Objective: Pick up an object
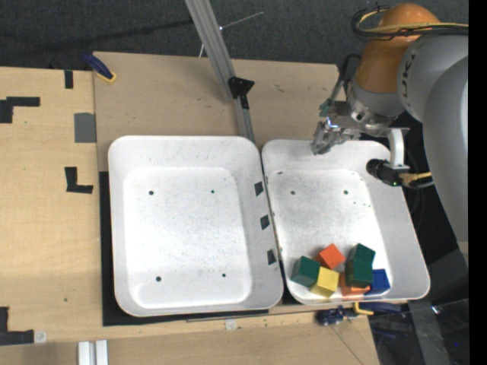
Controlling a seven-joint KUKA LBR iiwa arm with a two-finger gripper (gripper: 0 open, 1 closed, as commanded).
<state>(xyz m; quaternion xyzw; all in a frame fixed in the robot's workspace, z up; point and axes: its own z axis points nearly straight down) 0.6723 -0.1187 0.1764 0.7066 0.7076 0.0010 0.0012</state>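
Observation:
Several small blocks lie clustered in the near right corner of the right bin (304, 166): a green block (306, 270), an orange block (331, 255), a yellow block (327, 280), a dark green block (362, 260) and a blue block (380, 280). My gripper (326, 139) hangs over the far rim of that bin, well away from the blocks, and I see nothing between its fingers. The orange-banded wrist (388, 59) rises behind it at the upper right.
The left bin (183, 147) sits beside the right one, joined by a row of dark clips (264, 220). A slanted metal pole (213, 36) crosses the bench behind the bins. Black tape marks dot the wooden bench on the left.

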